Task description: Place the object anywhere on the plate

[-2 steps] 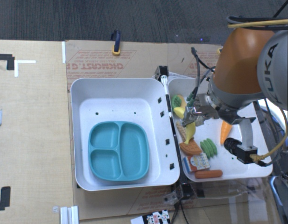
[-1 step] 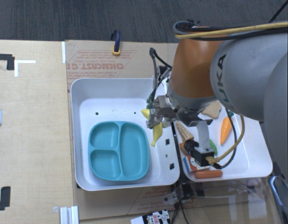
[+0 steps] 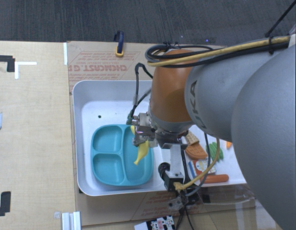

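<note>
1. Over the left white bin (image 3: 85,109), a large grey arm with an orange band reaches in from the right and covers much of the picture.
2. Its pincer (image 3: 140,137) sits below the orange band, just above the right edge of a teal plate (image 3: 109,169) that has three compartments and lies flat in the bin.
3. A yellow toy banana (image 3: 141,153) hangs downward from the pincer, its upper end at the metal fingertips and its lower tip over the plate's long right compartment.
4. The pincer appears clamped on the banana's upper end, though the fingers are small and partly shadowed, so the grip is a judgement.
5. Whether the banana's tip touches the plate or hangs just above it cannot be told from this slanted view.
6. Beside this bin, the right-hand one holds other toy foods: an orange carrot (image 3: 216,178), something green (image 3: 214,150) and a brownish piece (image 3: 195,150), partly hidden by the arm.
7. Progress, as judged: the object is picked up and carried to the plate, so most of the work looks done.
8. What remains is to let go so the banana rests on the plate, then draw the arm away.
</note>
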